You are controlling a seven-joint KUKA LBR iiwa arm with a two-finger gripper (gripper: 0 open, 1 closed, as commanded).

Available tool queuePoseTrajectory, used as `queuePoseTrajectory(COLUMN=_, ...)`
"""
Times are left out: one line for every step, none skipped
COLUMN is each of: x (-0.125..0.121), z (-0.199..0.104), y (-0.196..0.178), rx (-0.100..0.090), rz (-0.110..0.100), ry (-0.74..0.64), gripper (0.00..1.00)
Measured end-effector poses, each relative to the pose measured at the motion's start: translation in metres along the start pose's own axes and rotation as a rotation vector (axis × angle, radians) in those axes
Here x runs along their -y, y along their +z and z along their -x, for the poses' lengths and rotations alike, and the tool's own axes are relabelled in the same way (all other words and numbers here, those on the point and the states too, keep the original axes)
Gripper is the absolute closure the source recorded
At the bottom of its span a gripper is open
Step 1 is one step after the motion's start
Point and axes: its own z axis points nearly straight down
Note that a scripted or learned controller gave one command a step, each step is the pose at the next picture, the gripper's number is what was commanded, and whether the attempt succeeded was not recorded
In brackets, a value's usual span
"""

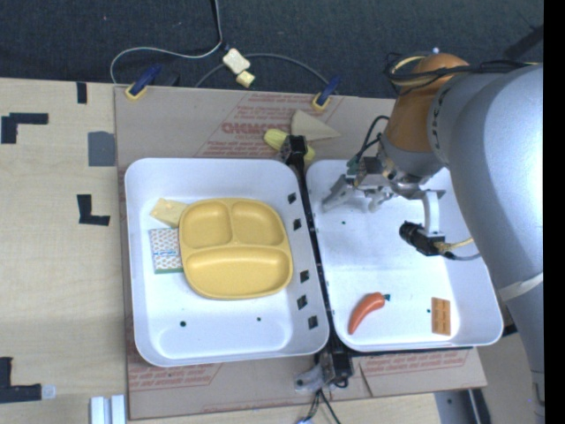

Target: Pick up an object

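Bins sit side by side on a cardboard sheet [256,117], meeting along a dark middle divider [309,237]. Right bin [477,276] has bare floor across its centre; an orange carrot-shaped toy [365,311] and a small orange block [440,315] lie near its front wall. Left bin [159,325] holds a yellow compartment tray [236,246], with a pale wedge [166,210] and a patterned card [164,249] tucked at its left. Gripper [357,193] hangs over the right bin's back corner, fingers splayed apart, nothing between them, well apart from the carrot toy.

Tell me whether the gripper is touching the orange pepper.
Apart. The camera view shows bare white bin floor between the gripper and the orange pepper, which lies nearer the front wall.
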Motion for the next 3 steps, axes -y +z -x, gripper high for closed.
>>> queuePoseTrajectory(x=-0.026, z=0.001, y=0.022, rx=0.000, rz=-0.008, ry=0.005, gripper=0.00)
queuePoseTrajectory(x=-0.025, z=0.086, y=-0.038, rx=0.004, rz=-0.001, ry=0.013, gripper=0.00)
queuePoseTrajectory(x=0.018, z=0.035, y=0.022, rx=0.004, rz=-0.003, ry=0.006, gripper=0.00)
